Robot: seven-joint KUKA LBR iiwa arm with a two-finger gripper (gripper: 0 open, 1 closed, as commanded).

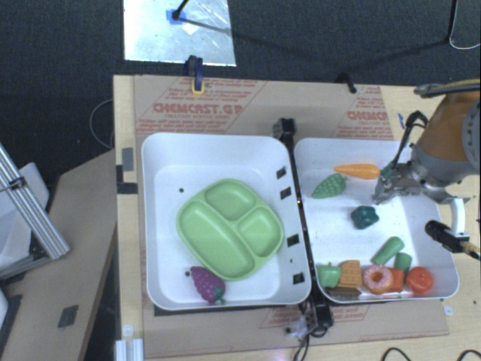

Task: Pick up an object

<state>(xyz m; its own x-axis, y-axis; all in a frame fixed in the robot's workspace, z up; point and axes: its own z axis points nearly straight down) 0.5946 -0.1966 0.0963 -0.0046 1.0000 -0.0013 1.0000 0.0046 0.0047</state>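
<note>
over the right bin (443, 277), end effector (387, 190), apparently empty, fingers' spread unclear

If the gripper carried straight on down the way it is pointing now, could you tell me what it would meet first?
Most likely the bare floor of the right bin beside the dark teal object; the gripper hangs just above and right of it. Depth is unclear, so it might clip that object.

A pale green plate (229, 230), purple grapes (207, 283), an orange carrot (358, 171) and a seemingly dark teal lump (364, 216) lie in white bins (161, 201).
</note>
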